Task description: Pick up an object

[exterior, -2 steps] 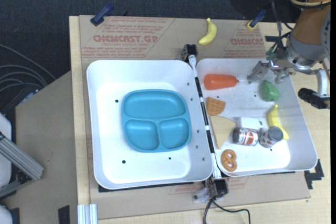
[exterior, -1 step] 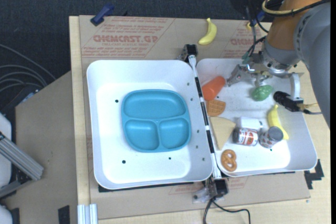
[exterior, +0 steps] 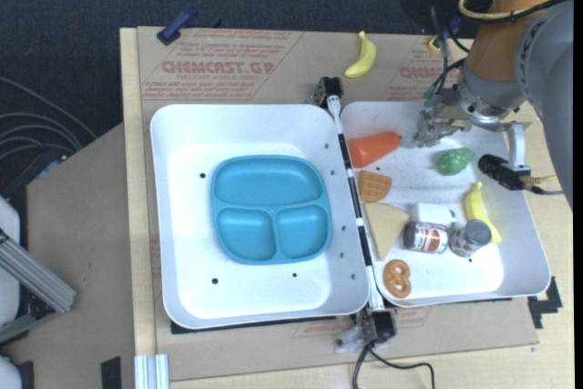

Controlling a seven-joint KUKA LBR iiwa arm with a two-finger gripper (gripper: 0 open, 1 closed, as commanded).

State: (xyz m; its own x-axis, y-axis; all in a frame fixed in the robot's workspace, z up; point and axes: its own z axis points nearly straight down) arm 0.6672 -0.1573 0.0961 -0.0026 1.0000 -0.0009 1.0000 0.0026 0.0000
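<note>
**Pincer low over the right bin, nothing seen in its grip**

While the table [exterior: 228,59] carries both white bins, take the right bin [exterior: 521,264] as the landmark for all else. Just beside it on its left sits the left bin [exterior: 178,196], with a blue tray [exterior: 270,207] of three wells lying in its middle. Over the far right corner of the right bin hangs the grey arm [exterior: 537,32] with its orange band. Its pincer [exterior: 435,130] reaches down near the bin's far wall; how far apart it stands cannot be told, and no object shows in its hold.

Inside the right bin lie the things to pick: an orange carrot [exterior: 373,147] by its left wall, a green lump [exterior: 453,161] just right of the pincer, a waffle [exterior: 373,187] below the carrot, a banana [exterior: 476,207] toward its right side, a can [exterior: 426,238] and a dark can [exterior: 472,236] mid-bin, and a pretzel [exterior: 397,278] by the near wall. Beyond the bin's far wall, on the table, lies a second banana [exterior: 362,57].
</note>
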